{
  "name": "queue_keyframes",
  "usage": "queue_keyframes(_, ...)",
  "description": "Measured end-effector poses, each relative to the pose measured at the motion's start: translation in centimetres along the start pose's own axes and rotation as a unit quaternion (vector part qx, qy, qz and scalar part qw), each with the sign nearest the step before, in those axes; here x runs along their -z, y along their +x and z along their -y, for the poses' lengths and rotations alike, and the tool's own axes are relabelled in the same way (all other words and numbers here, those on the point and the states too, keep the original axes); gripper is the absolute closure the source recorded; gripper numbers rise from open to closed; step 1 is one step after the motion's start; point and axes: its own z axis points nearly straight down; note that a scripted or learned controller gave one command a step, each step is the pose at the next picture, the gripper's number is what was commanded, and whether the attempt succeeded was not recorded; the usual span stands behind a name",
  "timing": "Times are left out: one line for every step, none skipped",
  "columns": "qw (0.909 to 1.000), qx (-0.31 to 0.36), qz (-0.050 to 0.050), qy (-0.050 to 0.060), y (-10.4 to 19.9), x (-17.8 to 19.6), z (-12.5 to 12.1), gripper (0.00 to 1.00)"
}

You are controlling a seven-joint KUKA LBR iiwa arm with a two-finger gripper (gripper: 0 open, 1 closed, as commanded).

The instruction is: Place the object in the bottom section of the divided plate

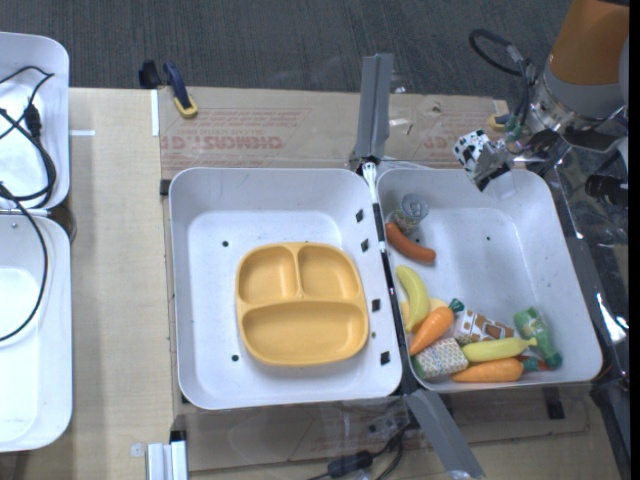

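Jaws (483, 164) gripping black-and-white spotted toy (468, 149) above right bin (500, 238), yellow divided plate (300, 303) in left bin (200, 268), cardboard lettering unreadable.

1. Illumination is bright, even and diffuse from overhead.
2. The white bins (200, 268) appear near overexposure; shadows are soft and faint.
3. Focus is moderately soft; fine detail is grainy.

The arm (592, 38) is running out of the picture at the top right corner, so its upper part is being cut off. The gripper (487, 160) is showing too small to tell how its fingers are standing. The pile of toy food (480, 353) is overlapping itself, and lower pieces are being hidden. At the left edge, white basins (25, 268) are being cut off.
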Motion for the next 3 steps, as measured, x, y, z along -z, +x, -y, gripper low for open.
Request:
queue_keyframes(0.9999,0.014,-0.001,0.001,8.2,-5.0,1.0,1.00)
queue_keyframes(0.9969,-0.079,-0.001,0.001,17.1,-4.9,3.9,1.00)
queue_keyframes(0.9915,-0.130,-0.001,0.002,27.3,-5.0,7.3,1.00)
